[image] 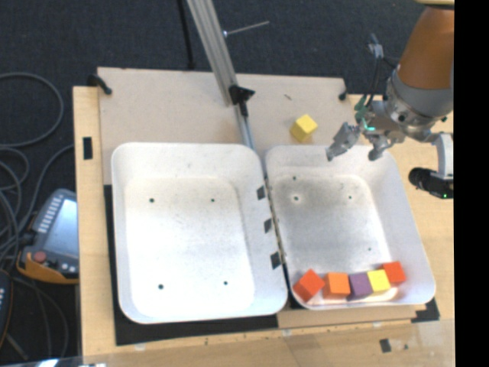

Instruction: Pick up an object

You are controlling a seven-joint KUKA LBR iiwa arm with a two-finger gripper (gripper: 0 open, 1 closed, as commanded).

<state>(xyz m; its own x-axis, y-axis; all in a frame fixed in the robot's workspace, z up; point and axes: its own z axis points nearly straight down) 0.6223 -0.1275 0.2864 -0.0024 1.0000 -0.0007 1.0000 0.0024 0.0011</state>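
Several small blocks lie in a row along the front wall of the right bin (397, 197): a red-orange block (309, 284), an orange block (338, 283), a purple block (359, 284), a yellow block (379, 280) and a red block (394, 272). A yellow cube (304, 127) sits on the bench behind the bins. My gripper (357, 145) hangs above the back edge of the right bin, to the right of the yellow cube. Its two fingers (340, 143) are spread apart with nothing between them.
The left bin (122, 205) stands beside the right one. A slanted aluminium post (218, 44) rises from the bench behind the bins. Cables and a teach pendant (53, 235) lie on the floor at the left.
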